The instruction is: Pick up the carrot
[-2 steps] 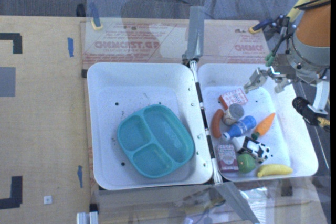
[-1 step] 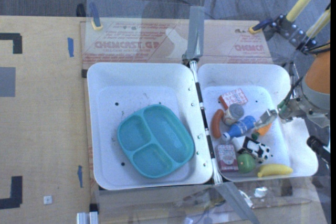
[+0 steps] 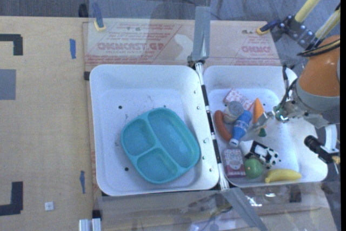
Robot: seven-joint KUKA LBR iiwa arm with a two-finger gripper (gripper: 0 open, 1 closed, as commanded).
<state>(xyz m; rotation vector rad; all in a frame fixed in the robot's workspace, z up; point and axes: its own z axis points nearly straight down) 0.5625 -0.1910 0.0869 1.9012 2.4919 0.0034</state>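
The carrot (image 3: 258,109) is a small orange cone standing on end near the middle of the right bin (image 3: 308,155), beside a blue bottle (image 3: 241,126). My gripper (image 3: 268,119) reaches in from the right and sits low, just right of and slightly in front of the carrot, very close to it. I cannot tell from this view whether it touches the carrot. The grey arm with its orange band (image 3: 320,78) hangs over the bin's right side.
Around the carrot lie a can (image 3: 233,112), a red sausage (image 3: 220,124), a pink box (image 3: 238,97), a red packet (image 3: 233,162), a green apple (image 3: 252,167), a cow toy (image 3: 266,154) and a banana (image 3: 282,175). A teal divided plate (image 3: 159,144) lies in the left bin (image 3: 108,116).
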